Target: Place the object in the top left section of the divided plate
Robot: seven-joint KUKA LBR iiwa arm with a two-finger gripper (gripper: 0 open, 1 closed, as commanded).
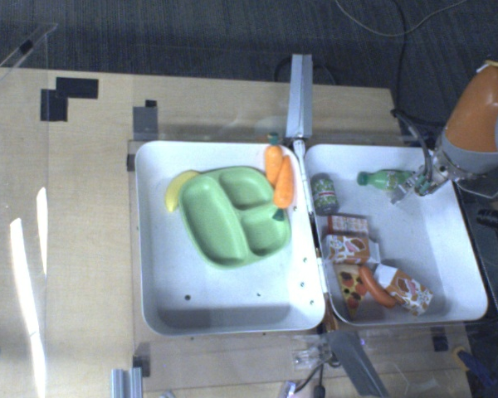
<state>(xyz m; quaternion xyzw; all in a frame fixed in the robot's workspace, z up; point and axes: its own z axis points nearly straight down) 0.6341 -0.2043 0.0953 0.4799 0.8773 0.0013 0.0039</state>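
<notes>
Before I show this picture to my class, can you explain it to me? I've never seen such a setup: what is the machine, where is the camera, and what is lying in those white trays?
One camera looks down at a slant on a wooden bench bearing two shallow white bins. The grey arm with an orange band is a robot reaching in from the right. Its hand is at a green plastic bottle in the right bin; whether it grips it is unclear. That bin also holds a small can, snack packets and a toy sausage. The left bin holds a green divided plate, a yellow banana peeking from behind it, and an orange carrot at its right edge.
</notes>
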